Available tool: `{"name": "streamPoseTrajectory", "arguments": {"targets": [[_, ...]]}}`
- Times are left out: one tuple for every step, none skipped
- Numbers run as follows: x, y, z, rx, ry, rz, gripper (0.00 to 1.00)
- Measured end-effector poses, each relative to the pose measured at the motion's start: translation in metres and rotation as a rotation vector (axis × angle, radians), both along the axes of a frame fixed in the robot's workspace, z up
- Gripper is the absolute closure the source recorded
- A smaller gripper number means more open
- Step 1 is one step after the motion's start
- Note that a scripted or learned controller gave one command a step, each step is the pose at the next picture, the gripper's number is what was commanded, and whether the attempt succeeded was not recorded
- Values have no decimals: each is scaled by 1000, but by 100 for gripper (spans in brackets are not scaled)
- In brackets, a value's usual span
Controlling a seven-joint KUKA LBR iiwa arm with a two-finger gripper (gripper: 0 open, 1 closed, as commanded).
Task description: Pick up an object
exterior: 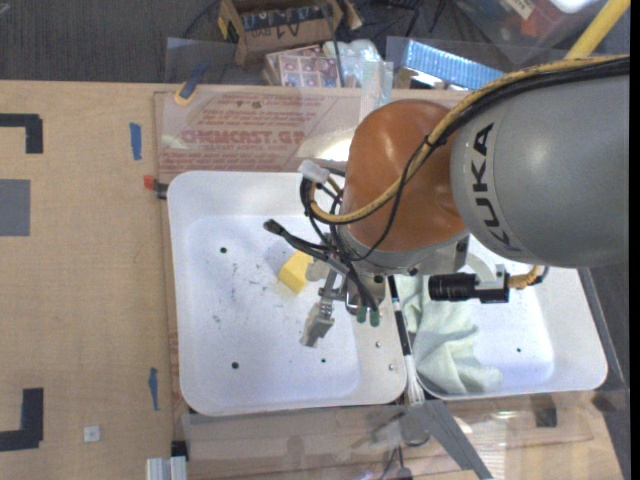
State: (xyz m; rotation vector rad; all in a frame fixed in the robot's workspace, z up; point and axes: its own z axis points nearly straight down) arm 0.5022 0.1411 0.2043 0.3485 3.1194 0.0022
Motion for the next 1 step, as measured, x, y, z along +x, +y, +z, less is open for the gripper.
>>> {"name": "streamPoseTrajectory", "arguments": {"targets": [[26, -9, -87, 8, -11, -7, 0]]}}
